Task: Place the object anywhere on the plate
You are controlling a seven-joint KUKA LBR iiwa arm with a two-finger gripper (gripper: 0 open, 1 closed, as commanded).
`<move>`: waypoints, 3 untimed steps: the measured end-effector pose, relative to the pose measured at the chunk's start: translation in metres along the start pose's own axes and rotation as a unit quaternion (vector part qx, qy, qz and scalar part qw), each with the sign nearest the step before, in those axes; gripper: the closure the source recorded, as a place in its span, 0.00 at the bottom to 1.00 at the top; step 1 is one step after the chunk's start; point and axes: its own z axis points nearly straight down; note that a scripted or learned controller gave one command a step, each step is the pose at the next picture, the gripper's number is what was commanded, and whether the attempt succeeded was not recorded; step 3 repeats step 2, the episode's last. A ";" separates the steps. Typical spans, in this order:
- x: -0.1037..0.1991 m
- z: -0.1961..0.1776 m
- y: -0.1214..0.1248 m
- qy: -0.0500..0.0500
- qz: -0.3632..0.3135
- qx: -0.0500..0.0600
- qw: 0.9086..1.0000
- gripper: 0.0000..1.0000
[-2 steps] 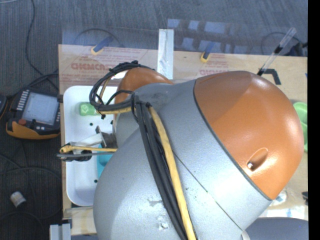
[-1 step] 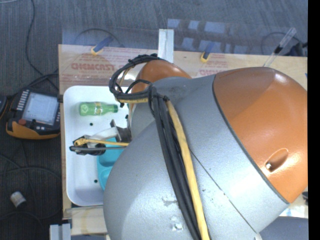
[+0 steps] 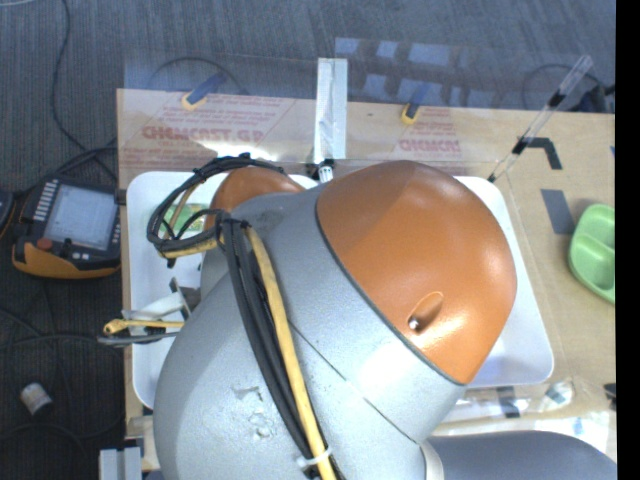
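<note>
Arm housing [image 3: 330,338] takes up most of the centre and lower frame: a grey shell with a broad orange band [image 3: 420,258] across its upper right and a black and yellow cable bundle [image 3: 265,328] running down its left flank. It blocks the view of nearly all of both white bins. The left bin's rim [image 3: 140,193] shows at the left of the frame, and the right bin's corner [image 3: 530,353] peeks out at lower right. The gripper sits somewhere beneath the housing, so I cannot tell its state or whether it has hold of anything. I cannot tell where the plate and the object lie either. Free bench surface shows along the right edge, where a green object [image 3: 595,248] sits beside the right bin. A handheld pendant [image 3: 70,228] lies on the floor at far left, well apart from the bins.
</note>
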 end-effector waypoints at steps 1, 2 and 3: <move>0.012 0.000 0.006 -0.004 -0.107 -0.001 0.994 0.00; 0.050 0.001 0.016 -0.004 -0.194 -0.001 0.981 0.00; 0.050 0.001 0.016 -0.004 -0.194 -0.001 0.981 0.00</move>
